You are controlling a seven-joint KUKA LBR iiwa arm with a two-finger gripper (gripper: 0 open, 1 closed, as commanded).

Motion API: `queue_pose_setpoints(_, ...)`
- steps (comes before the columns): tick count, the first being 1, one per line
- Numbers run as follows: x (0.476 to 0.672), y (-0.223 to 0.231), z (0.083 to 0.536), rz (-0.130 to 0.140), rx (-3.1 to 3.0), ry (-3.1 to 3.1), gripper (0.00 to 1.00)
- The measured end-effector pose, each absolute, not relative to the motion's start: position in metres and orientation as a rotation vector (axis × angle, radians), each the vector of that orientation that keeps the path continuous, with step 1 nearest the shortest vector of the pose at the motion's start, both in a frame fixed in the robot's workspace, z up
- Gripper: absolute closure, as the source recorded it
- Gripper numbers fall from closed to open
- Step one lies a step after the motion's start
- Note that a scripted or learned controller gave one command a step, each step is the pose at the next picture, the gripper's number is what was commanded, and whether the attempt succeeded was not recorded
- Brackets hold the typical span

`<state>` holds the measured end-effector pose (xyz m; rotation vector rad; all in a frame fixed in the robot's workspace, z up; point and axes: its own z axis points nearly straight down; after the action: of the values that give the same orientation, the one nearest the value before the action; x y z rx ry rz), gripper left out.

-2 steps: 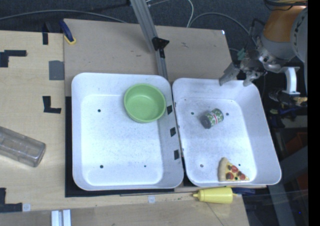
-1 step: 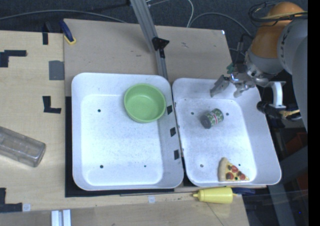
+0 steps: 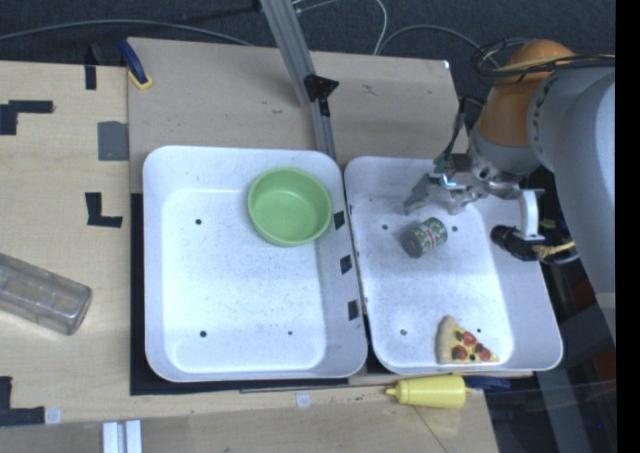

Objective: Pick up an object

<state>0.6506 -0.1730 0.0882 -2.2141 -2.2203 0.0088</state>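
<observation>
The claw (image 3: 432,193), whose state cannot be told, should be lowered straight over the small can (image 3: 425,237), right of centre.

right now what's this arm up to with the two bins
A grey KUKA arm reaches in from the right, its gripper low over the right bin, just above a small can lying on its side. Nothing is visibly held yet. A toy pizza slice lies in the same bin's near corner, a green bowl sits in the left bin, and a yellow bottle lies on the bench.
</observation>
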Motion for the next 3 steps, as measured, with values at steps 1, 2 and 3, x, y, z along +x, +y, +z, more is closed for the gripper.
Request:
queue_pose_setpoints(1,0.653,-0.173,0.103,0.003,-2.217,-2.226,1.0)
queue_pose_setpoints(2,0.657,-0.163,0.152,-0.004,-2.221,-2.227,1.0)
queue_pose_setpoints(3,0.656,-0.169,0.214,-0.004,-2.224,-2.226,1.0)
